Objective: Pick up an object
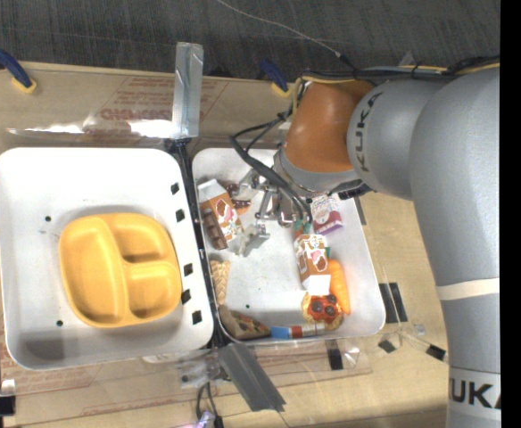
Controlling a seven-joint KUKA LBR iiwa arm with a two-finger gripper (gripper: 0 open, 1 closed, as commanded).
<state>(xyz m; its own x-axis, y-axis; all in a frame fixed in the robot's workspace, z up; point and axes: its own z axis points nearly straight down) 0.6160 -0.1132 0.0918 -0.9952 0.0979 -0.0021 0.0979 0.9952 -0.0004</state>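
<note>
Snack packs (222, 218) lie jumbled in the right bin (368, 266), so my hand (262, 214) hangs low above them to reach one. I cannot tell if it is holding anything.

Glossy yellow plastic tray (118, 267), smooth white plastic bins (20, 239), matt brown cardboard bench (91, 92), dull metal pincer (259, 230).

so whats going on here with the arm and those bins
The grey KUKA arm reaches into the right white bin, its gripper low among small food packets and toy food, such as an orange carrot-shaped toy. Nothing is visibly held between its fingers. The left white bin holds a yellow divided plastic tray.
</note>
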